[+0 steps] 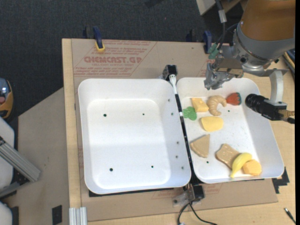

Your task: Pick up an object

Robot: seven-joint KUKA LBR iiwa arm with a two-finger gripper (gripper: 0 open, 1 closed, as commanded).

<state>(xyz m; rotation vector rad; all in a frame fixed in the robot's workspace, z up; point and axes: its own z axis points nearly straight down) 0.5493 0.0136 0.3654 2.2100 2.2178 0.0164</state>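
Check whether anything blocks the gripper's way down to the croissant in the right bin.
Nothing visible does. The gripper hangs over the far part of the right bin, just beyond the croissant. The cheese block lies close on one side and the strawberry on the other, flanking the croissant but not covering it.

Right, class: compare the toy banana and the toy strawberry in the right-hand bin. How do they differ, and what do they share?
The banana is yellow, long and curved; the strawberry is red, short and rounded. The banana lies at the bin's near end, leaning on a toast slice and touching an orange fruit; the strawberry sits at the far end, beside the croissant. Both are toy fruit in the right bin.
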